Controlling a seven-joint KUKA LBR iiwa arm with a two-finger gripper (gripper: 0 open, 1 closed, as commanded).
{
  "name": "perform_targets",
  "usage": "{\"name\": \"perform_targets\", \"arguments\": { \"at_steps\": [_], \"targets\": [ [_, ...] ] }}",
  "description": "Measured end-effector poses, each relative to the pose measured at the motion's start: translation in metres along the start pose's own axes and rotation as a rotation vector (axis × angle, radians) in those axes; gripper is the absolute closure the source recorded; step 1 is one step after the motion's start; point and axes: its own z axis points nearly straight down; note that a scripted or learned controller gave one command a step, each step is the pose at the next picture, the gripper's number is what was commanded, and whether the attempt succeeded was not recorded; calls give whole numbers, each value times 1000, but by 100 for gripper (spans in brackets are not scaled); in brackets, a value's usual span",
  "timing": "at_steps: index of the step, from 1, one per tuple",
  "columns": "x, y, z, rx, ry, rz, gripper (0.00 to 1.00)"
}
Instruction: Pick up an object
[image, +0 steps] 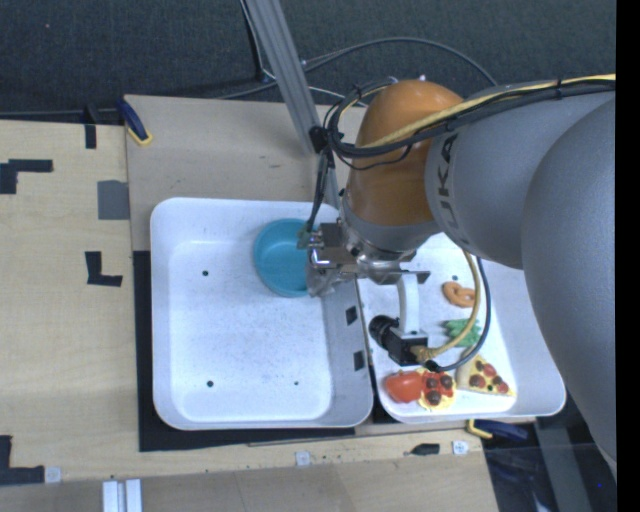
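Plastic bins sit side by side on the bench, both shallow, white, with rounded corners. Left bin has a faintly speckled floor with a few small dark dots, and holds one blue bowl, round, smooth and matte-looking, sitting toward its upper right part close to the divider between bins. Right bin is largely covered by the arm; along its lower part lie a red tomato-like toy, a triangular pizza slice toy with dark red dots, a small green leafy piece and an orange curled pretzel-shaped piece. Grey arm with a glossy orange band comes in from the right, cables looped around it. Gripper hangs at the bowl's right rim, metal and boxy; cannot tell its state from this angle, and nothing is visibly held. Bench top is pale wood-tone board with black tape marks.
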Motion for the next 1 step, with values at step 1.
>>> {"name": "perform_targets", "arguments": {
  "at_steps": [1],
  "targets": [
    [-2,1,-1,-1,0,4,0]
  ]
}}
